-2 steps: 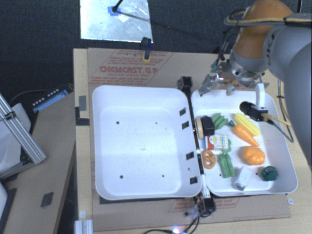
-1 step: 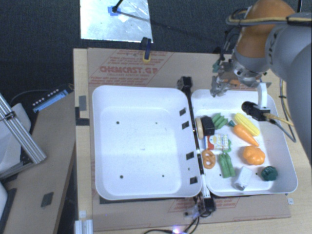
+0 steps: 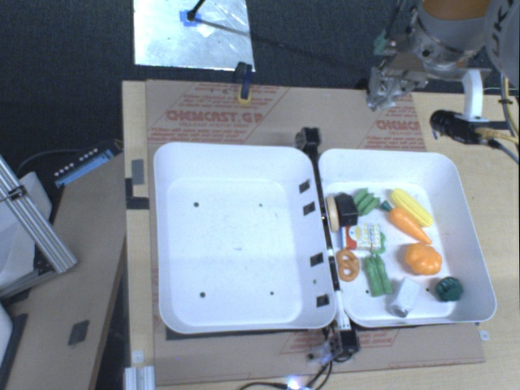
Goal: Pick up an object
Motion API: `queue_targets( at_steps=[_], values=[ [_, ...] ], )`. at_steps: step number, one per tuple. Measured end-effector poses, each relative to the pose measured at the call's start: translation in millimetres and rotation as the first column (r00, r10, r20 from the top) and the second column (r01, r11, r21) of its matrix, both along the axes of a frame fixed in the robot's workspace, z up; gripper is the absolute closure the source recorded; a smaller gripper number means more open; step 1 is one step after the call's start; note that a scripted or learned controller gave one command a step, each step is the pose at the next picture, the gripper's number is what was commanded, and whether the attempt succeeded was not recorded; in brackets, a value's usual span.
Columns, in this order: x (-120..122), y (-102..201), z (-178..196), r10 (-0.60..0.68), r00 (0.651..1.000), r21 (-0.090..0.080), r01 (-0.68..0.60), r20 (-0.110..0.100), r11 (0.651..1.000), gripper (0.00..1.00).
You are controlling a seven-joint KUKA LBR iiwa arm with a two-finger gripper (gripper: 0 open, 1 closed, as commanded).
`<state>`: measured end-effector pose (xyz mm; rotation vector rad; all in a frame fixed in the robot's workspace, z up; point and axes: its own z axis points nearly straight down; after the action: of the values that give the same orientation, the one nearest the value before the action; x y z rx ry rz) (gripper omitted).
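The right bin (image 3: 463,210) holds several toy foods: a yellow corn cob (image 3: 411,207), an orange carrot (image 3: 409,226), a round orange fruit (image 3: 422,258), a dark green broccoli piece (image 3: 448,288), green beans (image 3: 367,201), a green pod (image 3: 377,275), a pretzel (image 3: 347,265), a black-and-tan piece (image 3: 342,210), a small printed packet (image 3: 367,236) and a white block (image 3: 402,299). My gripper (image 3: 385,90) hangs high above the bench, beyond the far rim of the right bin, away from all of them. Nothing shows between its fingertips.
The left bin (image 3: 236,234) sits next to the right one, joined by a black clip rail (image 3: 318,218). A shiny metal sheet (image 3: 192,21) lies on the dark floor at the back. An aluminium frame (image 3: 32,226) stands at the left.
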<state>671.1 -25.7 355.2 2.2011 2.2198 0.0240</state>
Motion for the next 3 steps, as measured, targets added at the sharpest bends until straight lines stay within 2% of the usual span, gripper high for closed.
queue_targets(
  at_steps=[1,2,3],
  values=[
    [-4,5,192,-0.002,1.000,-0.001,0.002,0.000,1.000,1.00],
    [-3,-43,180,-0.011,1.000,-0.002,0.011,-0.018,1.000,1.00],
    [-3,-81,180,-0.010,1.000,-0.002,0.010,-0.019,1.000,1.00]
  ],
)
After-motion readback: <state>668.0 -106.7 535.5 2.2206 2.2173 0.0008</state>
